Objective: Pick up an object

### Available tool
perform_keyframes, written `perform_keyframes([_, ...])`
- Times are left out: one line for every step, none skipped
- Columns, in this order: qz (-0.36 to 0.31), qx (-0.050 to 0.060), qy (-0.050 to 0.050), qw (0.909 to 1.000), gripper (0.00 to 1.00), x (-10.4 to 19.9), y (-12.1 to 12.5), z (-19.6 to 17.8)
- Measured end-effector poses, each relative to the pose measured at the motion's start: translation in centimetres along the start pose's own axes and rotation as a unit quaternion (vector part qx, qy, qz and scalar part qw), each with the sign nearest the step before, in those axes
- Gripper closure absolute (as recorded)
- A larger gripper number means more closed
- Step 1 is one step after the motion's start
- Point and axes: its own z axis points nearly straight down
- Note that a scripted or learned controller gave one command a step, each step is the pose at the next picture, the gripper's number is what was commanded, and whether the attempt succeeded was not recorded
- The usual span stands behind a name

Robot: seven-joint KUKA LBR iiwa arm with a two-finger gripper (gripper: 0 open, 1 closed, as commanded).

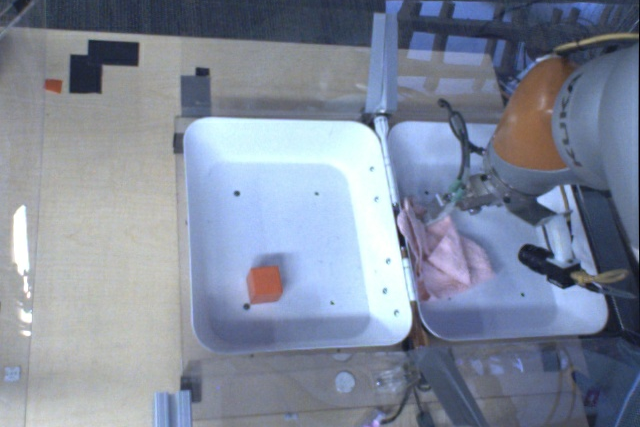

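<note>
An orange cube (265, 284) lies in the left bin (215, 215), toward its front left. A crumpled pink cloth (447, 257) rests in the right bin (500, 315), against its left wall. My gripper (449, 204) reaches in from the right and hangs low over the cloth's upper edge, close to it or touching it. The grey arm with its orange band rises behind it at the right.
The two bins meet at a raised rim (392, 215) just left of the cloth. On the bench at the far left lie a black angular piece (100, 63) and a small orange bit (53, 86). A metal frame stands behind the right bin.
</note>
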Motion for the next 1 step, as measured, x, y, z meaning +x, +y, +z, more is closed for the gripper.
perform_keyframes([0.0,0.0,0.0,1.0,0.0,0.0,0.0,0.0])
